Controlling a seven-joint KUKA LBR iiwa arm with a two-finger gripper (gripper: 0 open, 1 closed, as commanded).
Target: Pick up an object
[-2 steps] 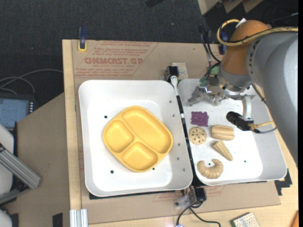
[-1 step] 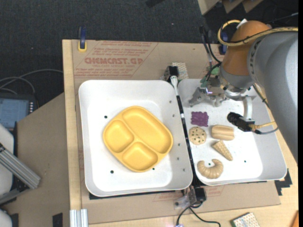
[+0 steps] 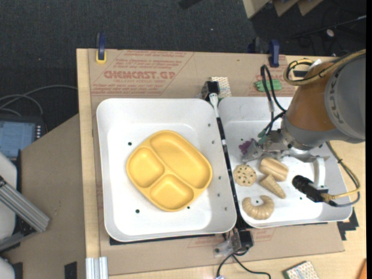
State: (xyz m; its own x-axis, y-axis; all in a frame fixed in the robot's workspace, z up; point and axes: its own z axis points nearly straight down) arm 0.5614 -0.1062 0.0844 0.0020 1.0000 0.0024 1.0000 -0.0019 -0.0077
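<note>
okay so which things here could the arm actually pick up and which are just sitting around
Pickable, right bin:
cookie
croissant
bread roll
cone-shaped pastry
purple piece

Just lying about:
yellow divided plate in the left bin
cardboard sheet
blue clamps

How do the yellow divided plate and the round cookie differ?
The yellow divided plate is bright yellow; the round cookie is tan with dark spots. The plate is far larger than the cookie. The plate lies in the left bin; the cookie lies in the right bin among other items. Both lie flat.
</note>
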